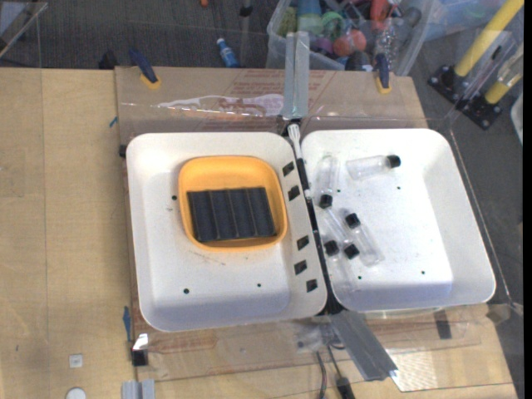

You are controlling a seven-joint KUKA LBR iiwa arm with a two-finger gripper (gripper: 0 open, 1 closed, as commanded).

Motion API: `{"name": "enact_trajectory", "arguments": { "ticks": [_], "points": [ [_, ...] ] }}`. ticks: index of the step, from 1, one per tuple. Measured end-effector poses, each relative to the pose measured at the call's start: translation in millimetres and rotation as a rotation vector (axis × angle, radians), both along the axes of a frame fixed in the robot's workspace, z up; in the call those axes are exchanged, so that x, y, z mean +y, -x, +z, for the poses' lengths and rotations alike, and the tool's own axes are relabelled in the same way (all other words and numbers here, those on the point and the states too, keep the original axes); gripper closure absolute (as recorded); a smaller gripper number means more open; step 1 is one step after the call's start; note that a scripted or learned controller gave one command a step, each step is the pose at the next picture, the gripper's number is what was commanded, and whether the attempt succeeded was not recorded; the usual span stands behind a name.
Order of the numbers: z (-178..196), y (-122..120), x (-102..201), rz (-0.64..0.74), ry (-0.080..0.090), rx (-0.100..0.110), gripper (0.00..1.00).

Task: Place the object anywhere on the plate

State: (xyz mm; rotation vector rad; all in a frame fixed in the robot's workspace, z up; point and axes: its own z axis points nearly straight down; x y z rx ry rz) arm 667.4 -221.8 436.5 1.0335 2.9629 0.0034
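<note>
— What does the camera view show of the claw?

— I cannot tell how far open it is, or whether it has hold of anything.

— Then start from the orange plate. Where is it?

— In the left bin, a little toward the far side. A black ribbed slab lies flat on the plate, inside the rim and covering most of the floor.

— And right of the plate?

— First a row of small black tabs along the seam where the bins meet. Beyond them, in the right bin, lie several clear vials with black caps. One vial is farthest from the plate, on its side with the cap pointing away from it. Another lies just past the seam. A cluster of vials sits nearer the front, close together.

— Do any of them touch the plate?

— No, they are well apart from it.

— Behind the plate?

— A clear box of colourful items, off the bench.
</note>
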Motion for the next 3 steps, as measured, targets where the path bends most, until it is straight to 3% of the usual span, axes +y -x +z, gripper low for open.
{"name": "enact_trajectory", "arguments": {
  "ticks": [1,2,3],
  "points": [
    [1.0,8.5,-0.2,0.359,0.002,-0.002,1.00],
    [0.7,7.9,-2.7,0.376,0.002,-0.004,1.00],
    [1.0,7.0,0.3,0.718,0.005,-0.004,1.00]
  ]
}}
